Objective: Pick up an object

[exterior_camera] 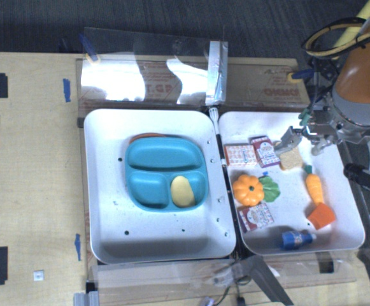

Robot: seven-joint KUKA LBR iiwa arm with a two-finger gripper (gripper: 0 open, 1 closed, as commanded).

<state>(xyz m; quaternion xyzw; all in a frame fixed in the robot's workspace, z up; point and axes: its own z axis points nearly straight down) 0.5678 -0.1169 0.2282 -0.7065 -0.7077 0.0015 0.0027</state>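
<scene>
The gripper (302, 139) hangs over the right bin (347, 231), its fingers' state impossible to tell, the tan block (291, 160) just at its seven o'clock.

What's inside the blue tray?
A yellow egg-shaped toy sits in the blue tray, in its lower right compartment. The other compartments look bare. Something reddish peeks out behind the tray's top edge; most of it is covered, so I can't tell what.

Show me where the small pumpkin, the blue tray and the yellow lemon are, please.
small pumpkin (248, 190): camera view, middle of its orange body.
blue tray (162, 155): camera view, its upper compartment.
yellow lemon (182, 191): camera view, middle of the fruit.
</scene>
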